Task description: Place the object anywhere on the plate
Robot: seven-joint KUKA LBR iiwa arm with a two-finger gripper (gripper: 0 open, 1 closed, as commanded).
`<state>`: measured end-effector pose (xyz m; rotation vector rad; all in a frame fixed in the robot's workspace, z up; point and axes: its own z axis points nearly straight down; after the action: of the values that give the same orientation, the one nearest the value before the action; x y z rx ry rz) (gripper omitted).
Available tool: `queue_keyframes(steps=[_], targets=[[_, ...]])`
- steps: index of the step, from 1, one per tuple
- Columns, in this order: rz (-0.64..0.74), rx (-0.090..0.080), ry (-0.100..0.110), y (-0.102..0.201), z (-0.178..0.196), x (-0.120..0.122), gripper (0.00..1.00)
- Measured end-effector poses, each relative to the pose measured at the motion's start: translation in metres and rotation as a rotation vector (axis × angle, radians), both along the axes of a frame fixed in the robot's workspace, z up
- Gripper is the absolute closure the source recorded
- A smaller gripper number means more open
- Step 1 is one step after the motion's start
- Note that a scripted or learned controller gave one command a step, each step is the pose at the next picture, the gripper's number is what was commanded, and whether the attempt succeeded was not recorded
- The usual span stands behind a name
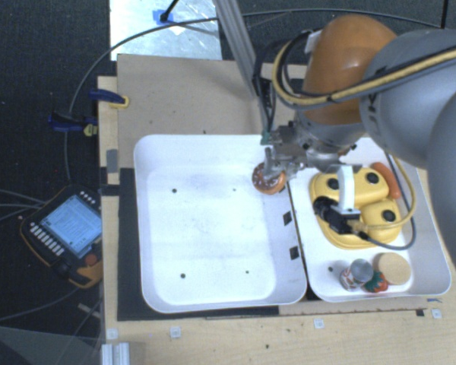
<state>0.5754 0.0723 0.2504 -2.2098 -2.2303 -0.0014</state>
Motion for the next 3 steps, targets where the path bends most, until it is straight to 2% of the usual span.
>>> queue_keyframes(steps=[1, 2, 3], targets=[[0.000, 0.000, -0.002, 0.045, -0.004, -0.001, 1.00], [0.000, -0.001, 0.000, 0.090, -0.027, 0.001, 1.00], [-0.002, 0.000, -0.002, 0.117, -0.021, -0.002, 1.00]])
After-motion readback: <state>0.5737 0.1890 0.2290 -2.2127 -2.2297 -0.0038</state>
